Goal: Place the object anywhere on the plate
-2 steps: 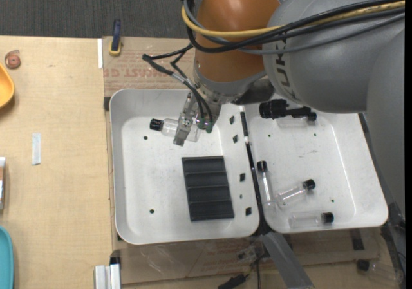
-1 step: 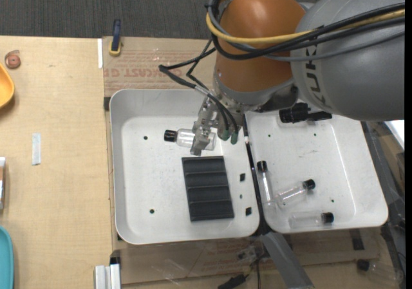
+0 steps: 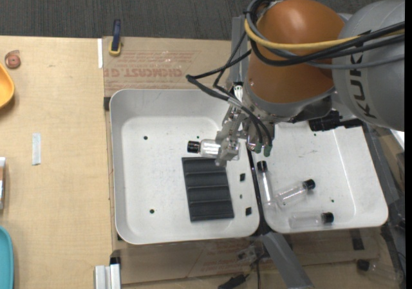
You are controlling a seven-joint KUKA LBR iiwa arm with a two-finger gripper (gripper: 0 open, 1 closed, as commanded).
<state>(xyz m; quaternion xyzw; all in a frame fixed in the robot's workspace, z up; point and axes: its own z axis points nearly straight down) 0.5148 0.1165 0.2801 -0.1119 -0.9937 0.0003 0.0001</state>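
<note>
Where the arm (image 3: 302, 49) reaches in from the right, we list its end effector (image 3: 226, 147) over the left bin (image 3: 129, 172), fingers closed on a clear tube with a black cap (image 3: 205, 147), held just above the far edge of the dark ribbed plate (image 3: 207, 189). In the right bin (image 3: 360, 204) we log three more clear capped tubes (image 3: 295, 193), lying well apart from the plate. The worktop (image 3: 51, 204) extends left.

left bin (image 3: 129, 172): open floor left | black plate (image 3: 207, 188): top clear
</note>
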